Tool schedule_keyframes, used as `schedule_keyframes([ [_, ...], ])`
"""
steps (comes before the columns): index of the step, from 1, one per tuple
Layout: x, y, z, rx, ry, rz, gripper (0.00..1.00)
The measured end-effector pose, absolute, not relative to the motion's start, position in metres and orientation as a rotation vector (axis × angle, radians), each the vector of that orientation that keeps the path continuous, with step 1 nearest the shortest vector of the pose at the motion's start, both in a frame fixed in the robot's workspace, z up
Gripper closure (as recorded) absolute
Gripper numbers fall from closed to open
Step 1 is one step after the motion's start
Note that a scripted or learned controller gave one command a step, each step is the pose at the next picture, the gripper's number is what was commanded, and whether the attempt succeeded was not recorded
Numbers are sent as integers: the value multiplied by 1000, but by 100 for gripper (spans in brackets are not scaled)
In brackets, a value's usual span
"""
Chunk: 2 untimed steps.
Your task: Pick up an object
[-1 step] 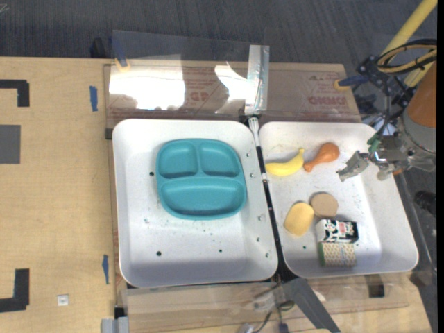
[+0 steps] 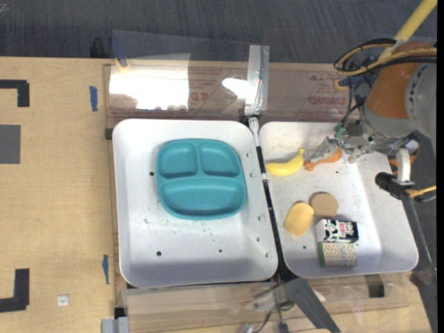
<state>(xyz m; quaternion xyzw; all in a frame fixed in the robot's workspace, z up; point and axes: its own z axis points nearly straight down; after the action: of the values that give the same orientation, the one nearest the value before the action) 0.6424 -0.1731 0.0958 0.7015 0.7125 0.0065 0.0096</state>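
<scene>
Look at the right bin (image 2: 388, 255): your gripper (image 2: 333, 148) sits low at its 12 o'clock end, and you cannot tell its state. An orange piece (image 2: 320, 160) lies right at the tip; a banana (image 2: 286, 164) lies at the gripper's 9 o'clock. A yellow lump (image 2: 299, 218), brown disc (image 2: 324, 204) and carton (image 2: 338, 241) cluster toward 6 o'clock. The left bin (image 2: 135, 248) holds a teal tray (image 2: 201, 178).
</scene>
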Motion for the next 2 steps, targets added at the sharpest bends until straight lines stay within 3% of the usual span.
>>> schedule_keyframes([
  [1, 669, -170, 87, 2300, 2131, 6, 0],
  [2, 649, -207, 88, 2153, 2300, 17, 0],
])
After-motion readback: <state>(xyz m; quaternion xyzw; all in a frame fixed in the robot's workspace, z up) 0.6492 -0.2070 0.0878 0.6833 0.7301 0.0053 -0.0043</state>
